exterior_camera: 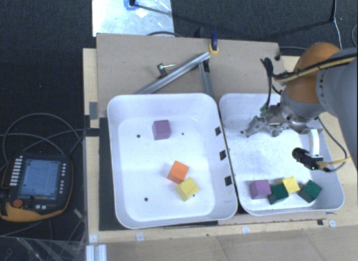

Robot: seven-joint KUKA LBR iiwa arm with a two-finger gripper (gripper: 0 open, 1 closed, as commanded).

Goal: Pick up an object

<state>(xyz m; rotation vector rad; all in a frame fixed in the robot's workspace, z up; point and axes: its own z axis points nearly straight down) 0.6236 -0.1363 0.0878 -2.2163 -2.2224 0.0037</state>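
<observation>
Closest to the lens rose the grey arm [335, 83], its orange band [307, 69] above the wrist, reaching in from the right over the right bin [240, 106]. Its gripper [258, 125] hung above the bare far part of that bin, with no block under it or in it; whether it was open or closed could not be told.

Beneath lay the bench [89, 142], bearing the left bin [120, 108] and the right bin side by side, rims touching. A silver sheet [112, 8] lay on the dark floor beyond the bench, and a metal bar [173, 72] slanted across the board behind the left bin. A control pendant [36, 184] sat on the floor to the left.

Smallest were the blocks. In the left bin a purple cube [161, 129] stood apart, while an orange cube [178, 171] and a yellow cube [187, 188] touched. Along the right bin's near edge clustered a violet block [259, 188], a dark green block [277, 192], a small yellow block [290, 184] and a green block [309, 190].
</observation>
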